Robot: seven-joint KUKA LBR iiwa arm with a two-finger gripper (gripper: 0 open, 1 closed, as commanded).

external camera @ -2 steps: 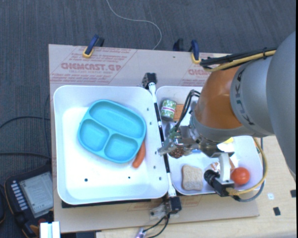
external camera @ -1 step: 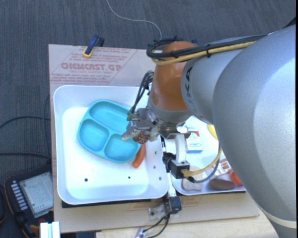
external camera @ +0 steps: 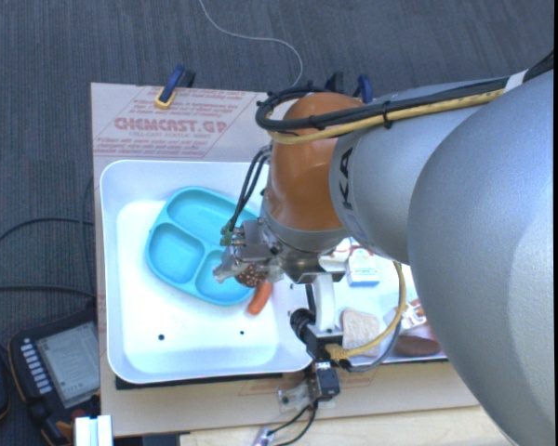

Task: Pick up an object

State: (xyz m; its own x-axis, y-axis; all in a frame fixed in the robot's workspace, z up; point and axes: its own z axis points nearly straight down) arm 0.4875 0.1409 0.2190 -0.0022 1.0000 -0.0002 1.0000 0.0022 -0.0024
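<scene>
A grey arm's gripper (external camera: 245,268) hung low in the left bin (external camera: 130,360), at the blue tray's (external camera: 181,240) right edge, beside an orange carrot (external camera: 258,298). Its grip could not be judged. The pick looked unfinished; lifting remained.

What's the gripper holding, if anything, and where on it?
Cannot be told. The gripper sits over the blue tray's edge beside an orange object; nothing visibly held.

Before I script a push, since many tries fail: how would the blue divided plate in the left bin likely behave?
The blue divided plate looks like moulded plastic, so probably stiff and light. Lying flat on the left bin floor, it would likely slide, not tip. Its low rounded rim may be hard to pinch.
</scene>
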